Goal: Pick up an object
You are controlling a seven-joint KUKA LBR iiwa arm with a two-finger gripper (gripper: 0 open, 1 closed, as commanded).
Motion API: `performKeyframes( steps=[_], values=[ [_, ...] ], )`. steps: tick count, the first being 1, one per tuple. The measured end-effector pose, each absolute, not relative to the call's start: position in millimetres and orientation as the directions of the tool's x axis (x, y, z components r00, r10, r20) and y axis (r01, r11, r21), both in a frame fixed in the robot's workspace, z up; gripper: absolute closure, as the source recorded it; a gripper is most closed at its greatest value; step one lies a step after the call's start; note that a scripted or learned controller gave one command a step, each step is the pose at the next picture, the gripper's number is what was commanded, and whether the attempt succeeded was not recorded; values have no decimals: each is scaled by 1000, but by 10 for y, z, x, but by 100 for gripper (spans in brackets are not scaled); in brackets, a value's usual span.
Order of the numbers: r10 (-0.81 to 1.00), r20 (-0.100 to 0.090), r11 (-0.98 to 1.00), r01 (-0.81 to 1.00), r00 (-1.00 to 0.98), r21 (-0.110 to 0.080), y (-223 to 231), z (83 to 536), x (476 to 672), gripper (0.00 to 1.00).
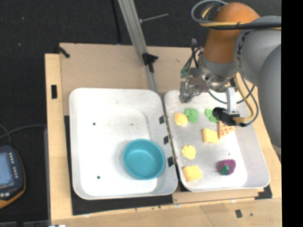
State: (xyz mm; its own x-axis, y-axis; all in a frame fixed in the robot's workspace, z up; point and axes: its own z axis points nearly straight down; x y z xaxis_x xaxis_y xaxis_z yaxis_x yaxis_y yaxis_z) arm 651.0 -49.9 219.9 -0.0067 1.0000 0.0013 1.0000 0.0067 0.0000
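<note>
My gripper hangs over the far left corner of the right bin, just behind a small yellow piece and a green piece. I see nothing in its grasp. Several small toy foods lie in the same bin: another green piece, a yellow wedge, an orange slice, a yellow lump, a yellow block and a purple and green piece.
A blue bowl sits in the left bin near its front right. A slanted metal pole rises behind the bins. Black cables and a connector dangle from the wrist over the right bin.
</note>
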Motion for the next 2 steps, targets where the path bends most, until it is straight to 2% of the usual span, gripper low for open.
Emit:
performKeyframes(
  steps=[1,2],
  values=[
    [1000,2,8,1000,-8,0,113,2249,6384,100],
    [1000,2,7,1000,-7,-1,555,2248,6178,100]
  ],
)
